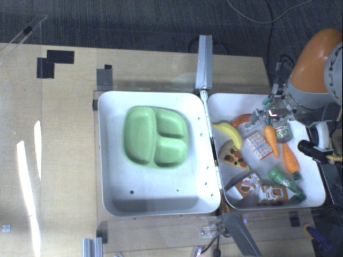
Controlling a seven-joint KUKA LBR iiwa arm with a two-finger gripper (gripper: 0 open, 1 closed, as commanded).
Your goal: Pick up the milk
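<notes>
Milk looks like the small carton (274,195) lying flat at the front edge of the right bin (316,199); label too small to read, so that's a judgement. A second similar carton (247,186) sits just left of it, touching or nearly so. Green bottle (284,179) is just behind the milk, carrots (272,141) further back, banana (229,133) at the bin's left wall. Left bin (107,143) has a green divided tray (155,136).

End effector (273,111) is up at the back of the right bin, well apart from the milk, over the clutter there. Can't tell if it's open or closed.

Suggest: come toward the front edge, descend on the carton's narrow sides, stay off the neighbour carton and the bin wall.
</notes>
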